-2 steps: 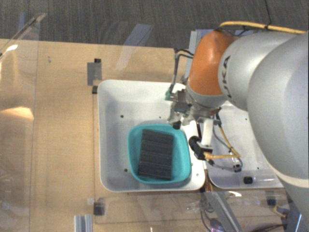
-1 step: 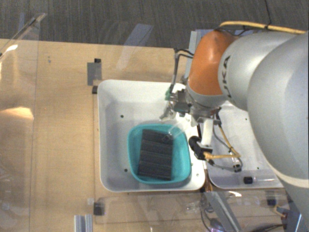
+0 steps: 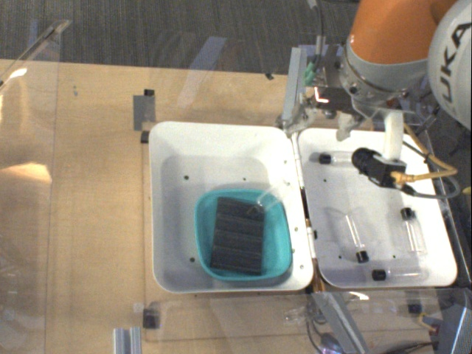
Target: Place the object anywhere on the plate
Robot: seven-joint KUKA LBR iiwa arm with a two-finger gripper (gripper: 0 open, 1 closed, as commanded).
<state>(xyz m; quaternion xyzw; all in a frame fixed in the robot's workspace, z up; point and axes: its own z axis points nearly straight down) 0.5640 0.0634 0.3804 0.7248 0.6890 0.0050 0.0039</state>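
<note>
You see a teal plate [image 3: 276, 234] in the left white bin [image 3: 169, 198], with a dark ribbed block [image 3: 237, 236] lying flat on it. The claw [image 3: 366, 133] hangs over the right bin [image 3: 431, 260], well apart from the block; its opening cannot be told.

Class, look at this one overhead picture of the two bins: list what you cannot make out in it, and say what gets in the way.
- Gripper: the arm's bulk covers much of it, so open or shut is unreadable.
- Arm: cut off by the top and right edges.
- Dark ridged block on the teal plate: too blurred to identify.
- Clear tubes in the right bin: transparent against white, outlines faint, count uncertain.
</note>
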